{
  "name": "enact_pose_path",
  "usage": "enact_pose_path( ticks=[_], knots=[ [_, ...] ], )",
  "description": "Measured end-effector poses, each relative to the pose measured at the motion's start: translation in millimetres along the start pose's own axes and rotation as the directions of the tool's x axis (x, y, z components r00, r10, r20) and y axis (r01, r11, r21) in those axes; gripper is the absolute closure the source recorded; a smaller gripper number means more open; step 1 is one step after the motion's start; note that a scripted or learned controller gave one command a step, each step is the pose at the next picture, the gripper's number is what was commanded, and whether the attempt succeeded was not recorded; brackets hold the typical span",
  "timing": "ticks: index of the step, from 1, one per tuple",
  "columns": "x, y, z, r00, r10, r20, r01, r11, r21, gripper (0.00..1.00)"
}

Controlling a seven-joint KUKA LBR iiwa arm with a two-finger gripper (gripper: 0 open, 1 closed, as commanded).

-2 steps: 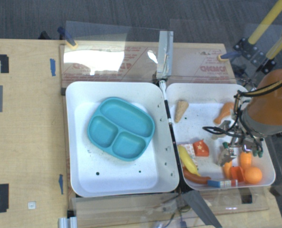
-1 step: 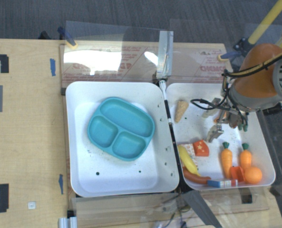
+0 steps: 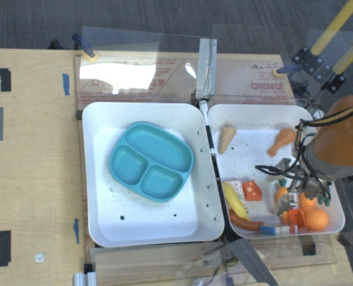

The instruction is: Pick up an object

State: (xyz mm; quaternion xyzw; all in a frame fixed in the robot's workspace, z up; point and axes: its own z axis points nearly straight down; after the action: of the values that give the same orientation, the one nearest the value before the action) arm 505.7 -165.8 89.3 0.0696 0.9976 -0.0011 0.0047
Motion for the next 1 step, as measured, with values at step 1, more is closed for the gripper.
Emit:
enact_pose_path(
  ticks=[1],
  knots=[
    [-63.4,30.2,0.7,0.997,0.077,0.005,-0.077,0.997,-0.001,0.00]
  ],
)
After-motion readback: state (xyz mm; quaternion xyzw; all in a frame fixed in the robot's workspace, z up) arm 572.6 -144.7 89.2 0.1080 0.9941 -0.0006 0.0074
